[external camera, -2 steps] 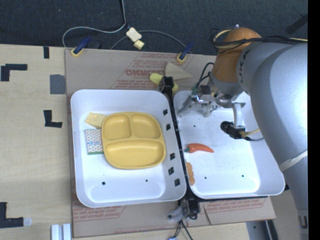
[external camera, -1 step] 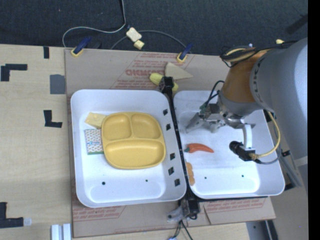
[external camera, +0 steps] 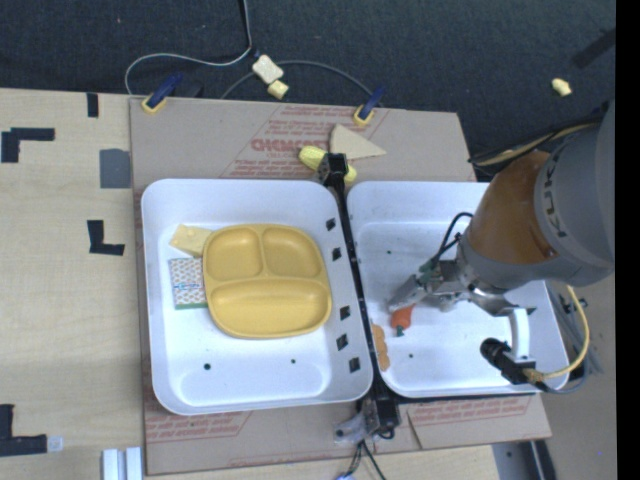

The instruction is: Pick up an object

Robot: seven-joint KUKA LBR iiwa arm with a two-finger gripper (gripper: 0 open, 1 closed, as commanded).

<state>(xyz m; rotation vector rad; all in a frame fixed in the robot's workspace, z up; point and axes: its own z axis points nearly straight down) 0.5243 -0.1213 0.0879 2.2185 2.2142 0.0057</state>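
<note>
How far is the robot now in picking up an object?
Done: the arm has reached into the right bin. In hand: the tool sits low beside a small orange object, with no grasp visible. Left: gripping and lifting it.

- Even, fairly bright overhead light; the white bins (external camera: 240, 388) glare slightly.
- Soft shadows under the arm (external camera: 540, 218).
- Image is low-resolution and mildly blurred throughout.
</note>
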